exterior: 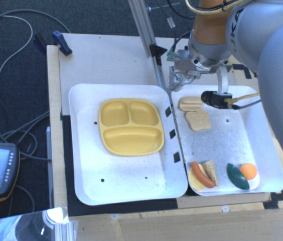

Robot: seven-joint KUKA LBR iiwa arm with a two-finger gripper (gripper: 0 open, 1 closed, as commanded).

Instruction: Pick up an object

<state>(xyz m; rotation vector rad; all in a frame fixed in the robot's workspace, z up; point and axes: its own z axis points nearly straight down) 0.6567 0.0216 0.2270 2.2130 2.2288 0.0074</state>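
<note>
Food crowds my lower right: hot dog (202,175), green piece (237,176), orange ball (248,170). Yellow tray (130,126) sits centre-left. Bread slices (195,113) lie right of centre, gripper (180,82) hovering just above-left; I cannot tell its finger state

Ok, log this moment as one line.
end effector: over right bin's back-left corner | bread pieces: lying in bin | nothing seen held

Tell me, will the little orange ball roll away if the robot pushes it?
Probably. The orange ball looks round and smooth, so a push would likely send it rolling. It sits against a green thing in the right bin's near corner, which may stop it quickly. It looks small and probably light.
</note>
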